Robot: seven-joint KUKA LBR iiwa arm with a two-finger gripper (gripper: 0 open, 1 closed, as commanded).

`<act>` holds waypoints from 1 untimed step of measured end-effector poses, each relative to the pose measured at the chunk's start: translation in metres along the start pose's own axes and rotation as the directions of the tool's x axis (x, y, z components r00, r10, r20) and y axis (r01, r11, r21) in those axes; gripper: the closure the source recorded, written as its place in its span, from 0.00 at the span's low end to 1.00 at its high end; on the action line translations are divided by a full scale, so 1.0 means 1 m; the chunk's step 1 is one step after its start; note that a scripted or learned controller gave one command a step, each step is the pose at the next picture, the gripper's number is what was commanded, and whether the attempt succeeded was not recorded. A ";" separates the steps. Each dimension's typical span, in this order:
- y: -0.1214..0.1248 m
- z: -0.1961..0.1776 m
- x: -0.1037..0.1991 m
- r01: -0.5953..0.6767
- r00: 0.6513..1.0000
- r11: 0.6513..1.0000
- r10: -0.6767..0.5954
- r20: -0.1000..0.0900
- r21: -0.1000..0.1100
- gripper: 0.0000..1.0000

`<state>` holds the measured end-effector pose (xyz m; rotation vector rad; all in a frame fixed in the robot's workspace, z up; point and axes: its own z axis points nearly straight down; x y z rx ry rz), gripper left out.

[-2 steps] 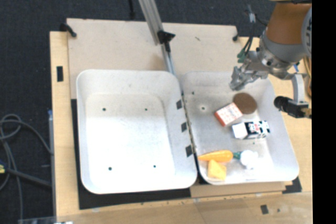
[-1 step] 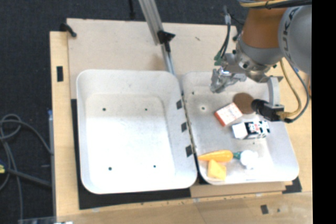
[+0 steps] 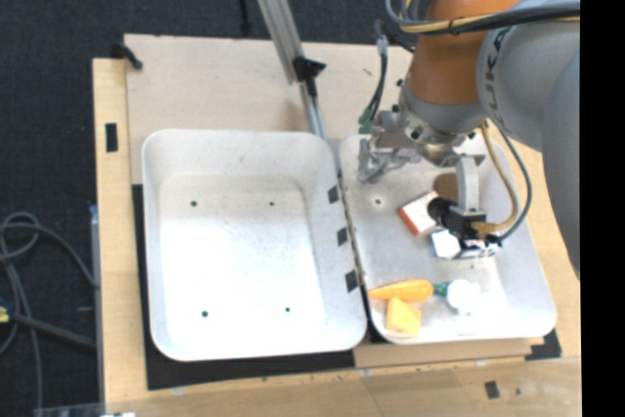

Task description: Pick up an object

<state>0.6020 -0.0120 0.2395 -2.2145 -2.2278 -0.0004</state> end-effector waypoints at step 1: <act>-0.004 -0.008 0.045 -0.002 1.000 1.000 0.002 -0.001 -0.003 1.00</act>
